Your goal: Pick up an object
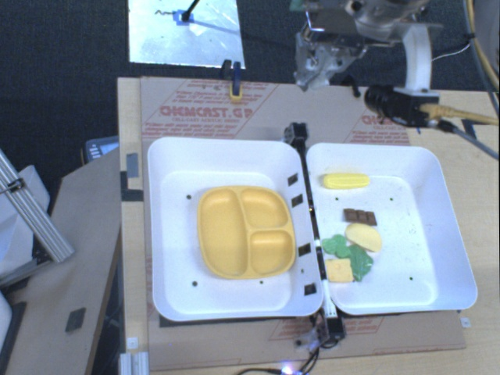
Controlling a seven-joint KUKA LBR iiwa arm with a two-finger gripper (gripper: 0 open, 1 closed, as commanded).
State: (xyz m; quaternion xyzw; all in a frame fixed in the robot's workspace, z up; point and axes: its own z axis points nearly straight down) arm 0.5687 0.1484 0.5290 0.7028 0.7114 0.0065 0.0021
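Currently the gripper [312,73] hangs high above the far edge of the bench, behind the right bin [445,209] and well apart from everything in it. Its tip is blurred against the dark floor; cannot tell how the claw stands, and nothing is visibly in it.

Candidates all lie in the right bin: a yellow corn cob [346,181] alone near the far wall; a brown chocolate bar [360,216] just beside a pale yellow slice [364,237]; green leaves [349,255] touching a yellow square [339,270]. The left bin [168,209] holds a yellow divided plate [244,231].

Judgement: the corn cob is the best target, being isolated and with bare floor around it. Approach straight down, closing across its short width. Risk: the cluster near the divider [308,217] is crowded, so a grasp there may catch two pieces or slip off flat ones.
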